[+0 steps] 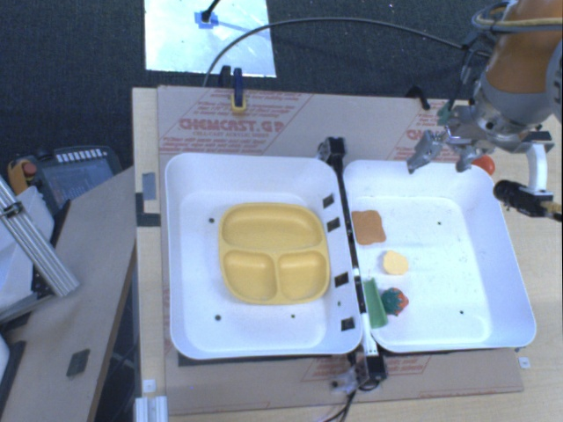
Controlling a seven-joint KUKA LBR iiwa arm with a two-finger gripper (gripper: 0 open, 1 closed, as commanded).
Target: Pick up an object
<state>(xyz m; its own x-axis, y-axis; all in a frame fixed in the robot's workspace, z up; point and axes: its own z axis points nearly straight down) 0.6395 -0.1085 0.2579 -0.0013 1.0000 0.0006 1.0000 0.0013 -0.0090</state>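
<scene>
End effector (pixel 449 155) hangs at two o'clock over my right white bin's (pixel 493 262) far rim, fingers spread, gripping nothing. Brown flat square piece (pixel 369 227), round yellow piece (pixel 395 263) and green-orange toy (pixel 393 302) lie along its nine-o'clock side.

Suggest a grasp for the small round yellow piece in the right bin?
Probably straight from above, fingers closing across the edges of the small round yellow piece. It lies flat, apart from the brown flat piece, with bare floor of the right white bin around it.
</scene>
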